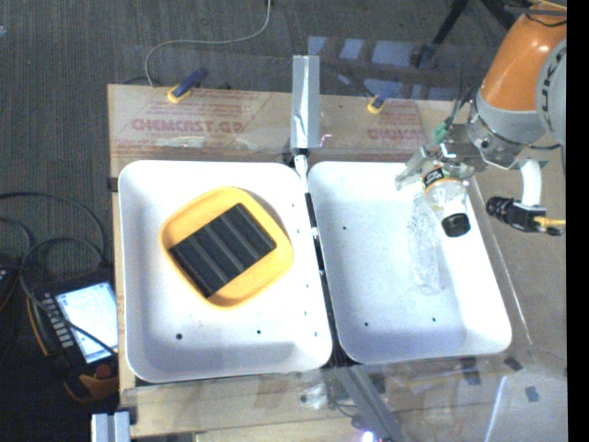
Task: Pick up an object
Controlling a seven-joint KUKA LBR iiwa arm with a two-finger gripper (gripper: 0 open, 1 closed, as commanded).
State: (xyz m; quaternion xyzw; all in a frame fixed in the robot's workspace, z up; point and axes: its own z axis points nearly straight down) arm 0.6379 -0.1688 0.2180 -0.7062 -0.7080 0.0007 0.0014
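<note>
A: What is being carried by the table [184, 122]?

B: Two white bins are being borne side by side. The left bin [147, 274] is being occupied by a large yellow object with a ribbed black panel [227, 245]. In the right bin [479, 320] a clear plastic bottle [426, 242] with a black cap [455, 223] is lying near the far right corner.

A: And the gripper [440, 166]?

B: It is being held above that bottle's upper end, seemingly touching it. Whether the bottle is being gripped cannot be told; the state of the gripper is not being shown clearly.

A: Which step is in hand?

B: The grasp itself is judged to be under way. Next, a firm closing and a straight lift are being called for, since clear, rounded plastic is likely to slip.
</note>
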